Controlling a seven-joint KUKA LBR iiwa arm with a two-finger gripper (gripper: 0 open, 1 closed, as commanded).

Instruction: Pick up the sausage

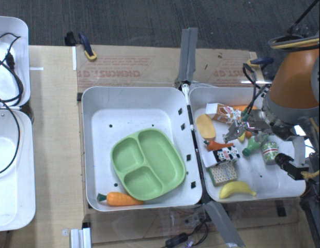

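— Since the arm (296, 81) reaches in at the right of the frame, where do its jaws stand?

— Low over the clutter in the right bin (263, 194), around the middle of that bin, among a green bottle (251, 146) and a small can (270, 152). The metal parts blur into the things under them, so I cannot tell how far open the jaws are, and I see nothing clearly held between them.

— And the sausage?

— My best reading is the short reddish-orange piece (217, 144) lying flat towards the left side of the right bin, below a pale yellow lump (205, 126) and just above a black-and-white card (225, 154). It sits left of the jaws and slightly lower in the frame — near, but apart from them.

— So which step is this?

— The approach, I would judge; the sausage is on the bin floor, not yet lifted.

— What does the next move call for?

— A shift left and a little down the frame, the jaws wide enough to span the sausage across its narrow side, then a straight descent. The crowding is the hazard: the card and the yellow lump lie just beside it, and a sloppy close could catch them instead.

— Anything else nearby?

— A banana (237, 190) at the lower edge of that bin, well clear. The left bin (90, 138) holds a green plate (147, 164) and a carrot (121, 199), which play no part.
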